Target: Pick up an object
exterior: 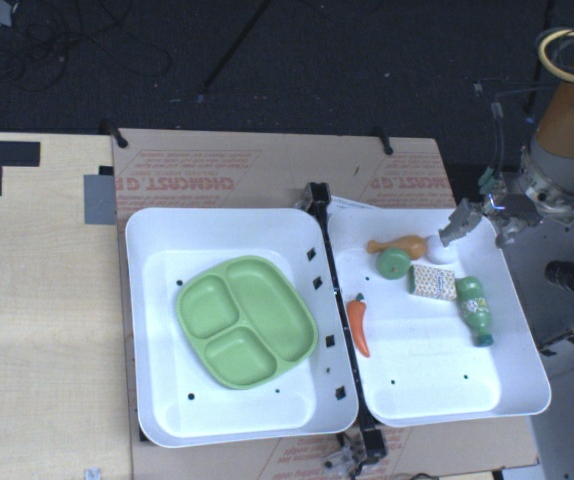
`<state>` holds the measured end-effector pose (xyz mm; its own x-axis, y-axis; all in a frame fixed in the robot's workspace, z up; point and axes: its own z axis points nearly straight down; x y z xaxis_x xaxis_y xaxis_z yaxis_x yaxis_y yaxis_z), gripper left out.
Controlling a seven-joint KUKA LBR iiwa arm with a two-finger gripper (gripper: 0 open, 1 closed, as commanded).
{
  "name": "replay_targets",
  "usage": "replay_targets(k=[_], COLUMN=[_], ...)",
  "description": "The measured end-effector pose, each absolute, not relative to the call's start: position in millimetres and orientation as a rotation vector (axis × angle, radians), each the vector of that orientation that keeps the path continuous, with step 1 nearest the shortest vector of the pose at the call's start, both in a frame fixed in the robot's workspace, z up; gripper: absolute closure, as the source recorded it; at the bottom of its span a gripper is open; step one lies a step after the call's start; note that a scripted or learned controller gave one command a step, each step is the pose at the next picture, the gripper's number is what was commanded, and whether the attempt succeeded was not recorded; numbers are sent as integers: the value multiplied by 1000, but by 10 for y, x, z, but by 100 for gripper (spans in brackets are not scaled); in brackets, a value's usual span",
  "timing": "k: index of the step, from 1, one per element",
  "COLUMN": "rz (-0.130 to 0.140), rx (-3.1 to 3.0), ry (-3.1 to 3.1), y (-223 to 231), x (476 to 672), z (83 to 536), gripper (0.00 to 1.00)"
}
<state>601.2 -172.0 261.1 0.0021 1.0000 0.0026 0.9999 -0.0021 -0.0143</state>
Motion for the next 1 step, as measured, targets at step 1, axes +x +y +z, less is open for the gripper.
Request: replay_targets(k=[1], rz=[2], rx=[-2220], ry=[-2220], y=[-1719], x=[6032], z=[2686], gripper=[0])
